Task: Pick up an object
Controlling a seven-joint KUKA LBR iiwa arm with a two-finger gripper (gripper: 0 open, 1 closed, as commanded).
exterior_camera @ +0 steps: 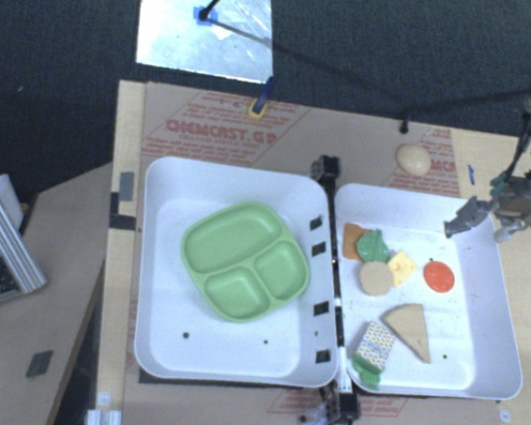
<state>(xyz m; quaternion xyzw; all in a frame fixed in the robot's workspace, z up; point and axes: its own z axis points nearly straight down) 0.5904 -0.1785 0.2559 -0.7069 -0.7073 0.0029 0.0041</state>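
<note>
1. White plastic, smooth and shallow: two bins side by side on the table (109, 351), which is bare pale wood; a printed cardboard sheet (218, 126) lies under them.
2. Gripper (477, 222) hangs at the right bin (503, 326), over its far right corner. Grey metal fingers, splayed apart and holding nothing.
3. Below and left of the gripper, a cluster of small toy food pieces on the bin floor, well apart from the fingers:
   - red disc (439, 276), flat and glossy, the nearest piece;
   - yellow cube-like block (401, 266), just beside a bumpy green piece (372, 245);
   - orange flat square (351, 240), partly under the green piece;
   - tan round biscuit shape (376, 280), matte.
4. Farther toward the near rim: tan wedge (409, 329), triangular, and a checker-patterned packet (376, 346) lying on something green.
5. Far left of the gripper, left bin (153, 337) holds a pale green compartment tray (244, 261), three wells, rounded corners.
6. Beige egg-like ball (414, 158) rests on the cardboard, outside the bins, left of the gripper.
</note>
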